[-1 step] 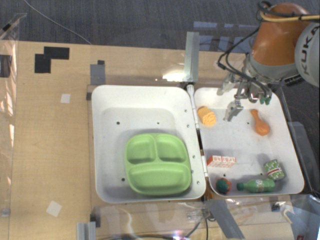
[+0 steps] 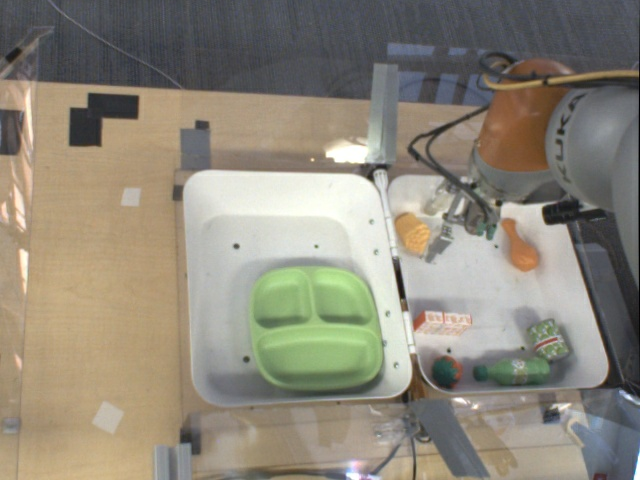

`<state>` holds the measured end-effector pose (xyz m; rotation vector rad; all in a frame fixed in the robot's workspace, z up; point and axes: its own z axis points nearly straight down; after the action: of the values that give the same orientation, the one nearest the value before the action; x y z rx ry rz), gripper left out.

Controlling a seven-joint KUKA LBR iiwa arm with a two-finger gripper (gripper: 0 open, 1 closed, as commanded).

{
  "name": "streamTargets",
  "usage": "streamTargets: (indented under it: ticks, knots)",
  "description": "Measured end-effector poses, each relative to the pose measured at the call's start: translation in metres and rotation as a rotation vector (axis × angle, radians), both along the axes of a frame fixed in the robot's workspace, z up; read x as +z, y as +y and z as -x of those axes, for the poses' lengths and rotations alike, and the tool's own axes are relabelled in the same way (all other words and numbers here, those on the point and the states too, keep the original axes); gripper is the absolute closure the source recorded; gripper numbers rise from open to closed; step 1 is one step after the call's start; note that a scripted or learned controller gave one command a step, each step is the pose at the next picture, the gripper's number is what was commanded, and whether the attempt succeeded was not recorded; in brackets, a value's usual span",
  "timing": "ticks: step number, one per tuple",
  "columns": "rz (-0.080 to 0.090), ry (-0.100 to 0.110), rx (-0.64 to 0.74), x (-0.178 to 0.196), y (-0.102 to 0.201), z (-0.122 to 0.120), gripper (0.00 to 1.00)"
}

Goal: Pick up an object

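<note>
Pincer [image 2: 443, 240] beside ridged yellow-orange snack [image 2: 412, 232]

It was a robotics lab: KUKA arm [image 2: 590, 138] over a wooden bench [image 2: 90, 268], two white bins [image 2: 215, 208], metal brackets [image 2: 384, 108], loose cables [image 2: 440, 133].
</note>
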<state>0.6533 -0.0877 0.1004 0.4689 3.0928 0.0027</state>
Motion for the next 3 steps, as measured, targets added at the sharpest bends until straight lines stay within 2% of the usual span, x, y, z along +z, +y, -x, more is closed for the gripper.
streamTargets:
  ticks: [1, 2, 3]
  knots:
    - [0.002, -0.009, 0.006, 0.013, 0.001, -0.003, 1.0]
    - [-0.004, -0.007, -0.046, 0.093, 0.061, -0.002, 1.0]
    - [0.003, 0.006, 0.493, 0.086, 0.08, 0.078, 1.0]
